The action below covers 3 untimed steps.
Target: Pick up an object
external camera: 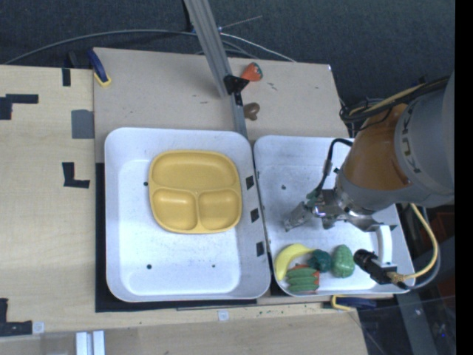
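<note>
A small cluster of toy food sat in the near corner of the right bin (pixel 295 157): a yellow banana (pixel 290 255) against the bin's left wall, a red and green piece (pixel 302 277) below it near the front rim, a dark teal piece (pixel 321 260) and a green piece (pixel 342 261) to the right. They touched one another and crowded the front rim, leaving little room on that side. The far half of that bin was bare. The gripper (pixel 298 217) hovered just above the banana, apart from the cluster, fingers spread and holding nothing. In the left bin (pixel 126 198) lay a yellow divided plate (pixel 196 191), with free floor around it.
</note>
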Each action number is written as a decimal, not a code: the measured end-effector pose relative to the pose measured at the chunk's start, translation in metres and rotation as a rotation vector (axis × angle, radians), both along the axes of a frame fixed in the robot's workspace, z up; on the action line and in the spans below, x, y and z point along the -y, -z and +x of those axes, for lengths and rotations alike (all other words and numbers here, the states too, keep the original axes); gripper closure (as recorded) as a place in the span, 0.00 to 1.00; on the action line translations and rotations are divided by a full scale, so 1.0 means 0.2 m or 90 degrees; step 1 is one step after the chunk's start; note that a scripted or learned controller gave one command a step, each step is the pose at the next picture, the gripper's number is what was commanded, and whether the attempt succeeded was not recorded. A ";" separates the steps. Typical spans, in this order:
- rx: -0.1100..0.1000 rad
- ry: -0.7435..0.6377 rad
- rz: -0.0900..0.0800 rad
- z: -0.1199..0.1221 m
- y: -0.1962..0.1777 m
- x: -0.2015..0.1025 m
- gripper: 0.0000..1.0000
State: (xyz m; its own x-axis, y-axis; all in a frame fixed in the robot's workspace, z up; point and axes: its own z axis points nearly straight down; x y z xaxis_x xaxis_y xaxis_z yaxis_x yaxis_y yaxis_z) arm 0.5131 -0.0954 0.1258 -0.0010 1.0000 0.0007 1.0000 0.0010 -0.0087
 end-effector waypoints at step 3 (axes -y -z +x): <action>0.006 0.001 -0.001 -0.02 -0.09 0.03 1.00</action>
State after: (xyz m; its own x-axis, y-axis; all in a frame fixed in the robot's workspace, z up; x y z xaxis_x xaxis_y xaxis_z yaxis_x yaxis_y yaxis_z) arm 0.5096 -0.1005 0.1432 0.0004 1.0000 -0.0005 1.0000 -0.0004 0.0014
